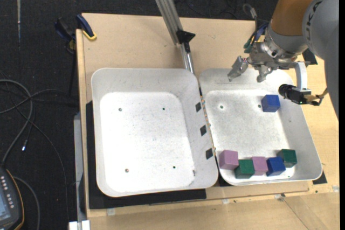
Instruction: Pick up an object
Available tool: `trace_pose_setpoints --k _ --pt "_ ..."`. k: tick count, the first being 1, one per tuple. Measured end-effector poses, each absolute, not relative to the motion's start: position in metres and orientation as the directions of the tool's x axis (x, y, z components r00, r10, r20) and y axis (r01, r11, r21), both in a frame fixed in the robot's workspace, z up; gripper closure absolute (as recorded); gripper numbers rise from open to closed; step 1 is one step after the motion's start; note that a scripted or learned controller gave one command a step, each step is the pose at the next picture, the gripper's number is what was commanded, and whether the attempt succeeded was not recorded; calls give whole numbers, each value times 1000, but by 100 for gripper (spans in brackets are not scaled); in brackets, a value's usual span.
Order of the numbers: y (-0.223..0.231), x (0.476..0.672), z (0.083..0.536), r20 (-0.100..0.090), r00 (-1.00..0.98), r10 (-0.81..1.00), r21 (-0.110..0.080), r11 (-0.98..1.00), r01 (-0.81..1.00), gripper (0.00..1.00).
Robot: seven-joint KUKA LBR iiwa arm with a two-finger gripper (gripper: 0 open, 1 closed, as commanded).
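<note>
Arm (307, 8) reaches in from the right, grey with the orange band above the wrist, and hangs over the far edge of the right bin (237, 110). Jaws (249, 72) are spread apart with nothing between the fingers; the two fingertips point down toward the bin's far rim, clear of every block.

Blocks, all in the right bin:
- blue cube (270, 103) sits alone in the far right part of the bin floor, near the jaws but apart from them, slightly below and to the right of the fingertips
- purple cube (229, 159) at the near edge, leftmost of a cluster
- green cube (245, 168) just beside it, touching or almost touching
- pink cube (260, 165) next along the row
- second blue cube (275, 165) pressed against the pink one
- dark green cube (289, 157) at the right end, near the bin's corner

Left bin (102, 89) sits side by side with the right one on the desk (135, 40). A metal pole (164, 0) slants down from the top to the gap between the bins. A yellow-and-blue clamp (83, 27) grips the desk's far left corner.
</note>
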State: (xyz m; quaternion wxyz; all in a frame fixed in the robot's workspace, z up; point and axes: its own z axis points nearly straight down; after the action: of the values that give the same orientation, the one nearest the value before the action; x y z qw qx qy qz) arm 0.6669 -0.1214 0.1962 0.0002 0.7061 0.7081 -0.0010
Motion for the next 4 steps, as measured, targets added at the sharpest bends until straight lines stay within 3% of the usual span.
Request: trace_pose_setpoints --k 1,2,3,4 --pt "-162 662 186 -2 5 1000 -1 -5 1000 0" --pt "-223 675 93 9 3 1000 -9 -3 1000 0" --pt "-213 622 96 0 2 1000 -3 -2 1000 0" --pt "-210 611 96 0 2 1000 -1 -2 1000 0"
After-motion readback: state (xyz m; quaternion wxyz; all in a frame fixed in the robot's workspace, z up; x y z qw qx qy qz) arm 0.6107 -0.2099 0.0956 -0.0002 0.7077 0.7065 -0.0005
